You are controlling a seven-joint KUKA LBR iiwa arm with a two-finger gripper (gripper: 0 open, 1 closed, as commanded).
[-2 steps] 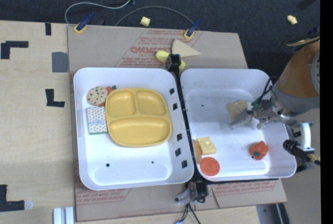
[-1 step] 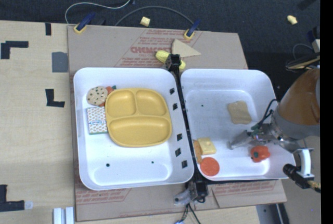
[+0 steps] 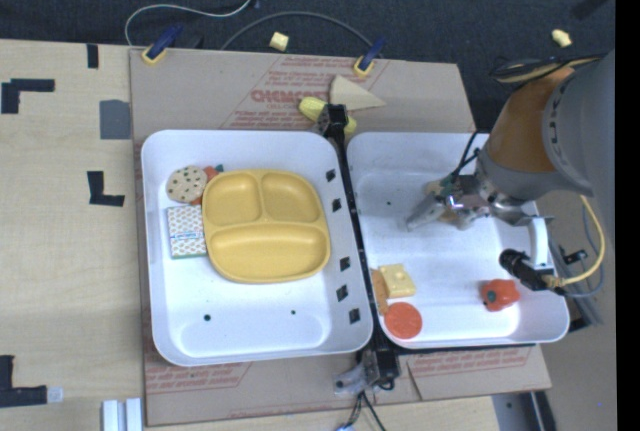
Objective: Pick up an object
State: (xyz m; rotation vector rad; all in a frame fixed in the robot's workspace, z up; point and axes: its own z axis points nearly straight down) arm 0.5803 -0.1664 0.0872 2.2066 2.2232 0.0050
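Overhead view of both bins. My arm (image 3: pixel 545 134) reaches in over the right bin (image 3: pixel 430 164), with the claw (image 3: pixel 420 216) pointing toward the bin divider; whether it is spread or closed I cannot tell at this angle, and I see nothing between its tips. Candidate objects lie below the claw in the frame, toward the bin's near edge: a yellow block (image 3: pixel 396 280) and an orange-red disc (image 3: pixel 404 321) just beside each other, and a red piece (image 3: pixel 499 294) further back under the wrist. Beyond the divider sit a yellow divided tray (image 3: pixel 266 225), a cookie (image 3: pixel 186 184) and a patterned card (image 3: pixel 186 230). Risks, in my judgement: the claw hangs above bare floor, so closing here would catch nothing; block and disc are close enough that a descent on one could nudge the other.
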